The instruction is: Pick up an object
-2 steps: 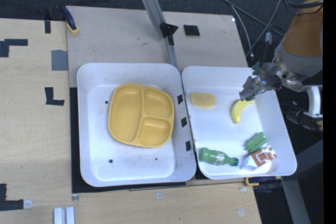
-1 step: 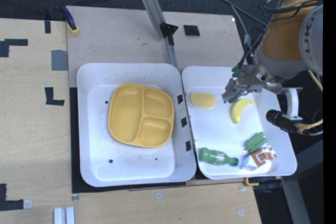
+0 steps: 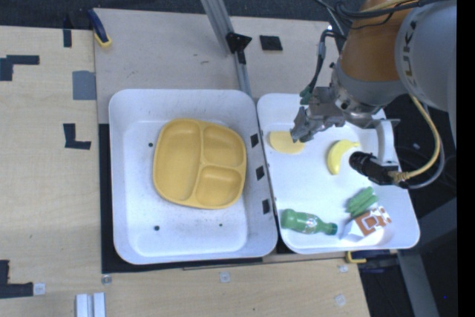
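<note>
Just now the tool [image 3: 300, 134] touches a pale yellow piece [image 3: 285, 144]; its opening is unclear.

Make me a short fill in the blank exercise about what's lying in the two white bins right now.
1. The yellow divided plastic plate lies in the ____ bin.
2. The hand is right above a flat pale ____ piece.
3. The green plastic bottle lies on its ____ in the right white bin.

Missing words: left; yellow; side
</note>
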Controlling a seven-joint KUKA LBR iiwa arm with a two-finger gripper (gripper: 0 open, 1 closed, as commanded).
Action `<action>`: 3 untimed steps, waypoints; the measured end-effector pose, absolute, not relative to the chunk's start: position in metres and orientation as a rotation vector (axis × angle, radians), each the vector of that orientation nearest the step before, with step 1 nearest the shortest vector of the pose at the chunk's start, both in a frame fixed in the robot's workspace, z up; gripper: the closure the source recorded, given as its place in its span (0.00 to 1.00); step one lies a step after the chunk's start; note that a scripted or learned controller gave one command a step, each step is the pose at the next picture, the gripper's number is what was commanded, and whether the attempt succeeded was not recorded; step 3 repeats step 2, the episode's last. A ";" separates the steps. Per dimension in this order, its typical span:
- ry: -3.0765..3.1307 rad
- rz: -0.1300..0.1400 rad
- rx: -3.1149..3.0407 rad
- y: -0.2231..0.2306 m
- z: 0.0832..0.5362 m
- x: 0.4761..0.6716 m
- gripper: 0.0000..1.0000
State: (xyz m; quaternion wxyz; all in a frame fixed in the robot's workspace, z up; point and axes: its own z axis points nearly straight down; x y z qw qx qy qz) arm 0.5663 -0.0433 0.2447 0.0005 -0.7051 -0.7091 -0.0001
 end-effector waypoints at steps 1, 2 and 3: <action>-2.226 0.003 -2.214 0.012 0.231 0.565 1.00; -2.228 0.001 -2.212 0.071 0.223 0.578 1.00; -2.228 0.001 -2.212 0.071 0.223 0.578 1.00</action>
